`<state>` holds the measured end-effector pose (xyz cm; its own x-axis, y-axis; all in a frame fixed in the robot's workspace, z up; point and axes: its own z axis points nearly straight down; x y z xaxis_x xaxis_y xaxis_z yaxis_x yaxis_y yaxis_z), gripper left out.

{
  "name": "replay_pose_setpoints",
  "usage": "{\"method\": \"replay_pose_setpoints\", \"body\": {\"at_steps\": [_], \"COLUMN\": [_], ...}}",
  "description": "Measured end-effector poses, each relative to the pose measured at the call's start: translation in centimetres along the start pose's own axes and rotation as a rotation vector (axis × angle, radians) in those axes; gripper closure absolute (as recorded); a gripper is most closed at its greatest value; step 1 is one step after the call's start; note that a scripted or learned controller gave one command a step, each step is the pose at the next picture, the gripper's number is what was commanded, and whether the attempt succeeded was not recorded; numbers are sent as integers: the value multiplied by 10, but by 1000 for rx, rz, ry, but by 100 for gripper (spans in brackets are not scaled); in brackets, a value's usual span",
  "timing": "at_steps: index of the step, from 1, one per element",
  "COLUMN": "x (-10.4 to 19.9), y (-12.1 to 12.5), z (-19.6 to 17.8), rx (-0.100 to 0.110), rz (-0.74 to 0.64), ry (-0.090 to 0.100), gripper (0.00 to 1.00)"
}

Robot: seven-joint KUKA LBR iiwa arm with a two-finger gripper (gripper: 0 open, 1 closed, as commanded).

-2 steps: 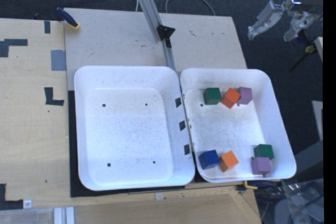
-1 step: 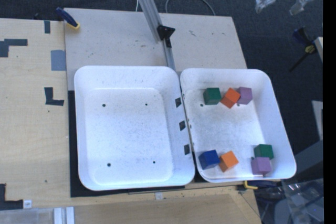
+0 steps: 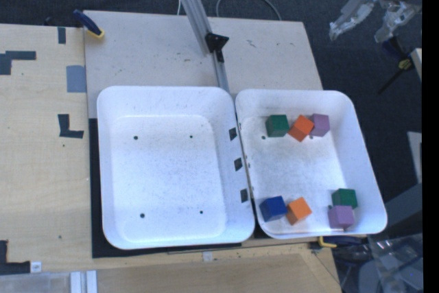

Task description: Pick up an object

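1. Nearest, along the front wall of the right bin (image 3: pixel 295 168): blue cube (image 3: pixel 273 208) touching an orange cube (image 3: pixel 298 210).
2. Probably the easiest target: descend straight over the blue cube, straddling its free sides, clear of the orange neighbour and the bin's wall.
3. Farther, by the bin's back wall: three cubes (image 3: pixel 300 127) bunched, likely harder to separate.
4. Farthest, beyond the bin's back right corner: gripper (image 3: pixel 367 18), raised, jaws spread wide, holding and touching nothing.

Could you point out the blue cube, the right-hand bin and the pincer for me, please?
blue cube (image 3: pixel 273 207), camera view, its top face.
right-hand bin (image 3: pixel 362 154), camera view, its right rim.
pincer (image 3: pixel 363 18), camera view, midway between its fingertips.
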<state>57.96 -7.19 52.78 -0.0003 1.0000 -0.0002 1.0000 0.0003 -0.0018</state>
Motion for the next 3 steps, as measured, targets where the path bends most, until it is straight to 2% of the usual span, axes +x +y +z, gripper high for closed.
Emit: {"method": "replay_pose_setpoints", "body": {"at_steps": [1,2,3], "x": [10,23,7], "y": [-36,-65,17], "z": [-16,-8,-14], "rx": [-3,-1,-4], "rz": [-1,-1,1], "ry": [1,0,-3], "gripper": [0,0,0]}}
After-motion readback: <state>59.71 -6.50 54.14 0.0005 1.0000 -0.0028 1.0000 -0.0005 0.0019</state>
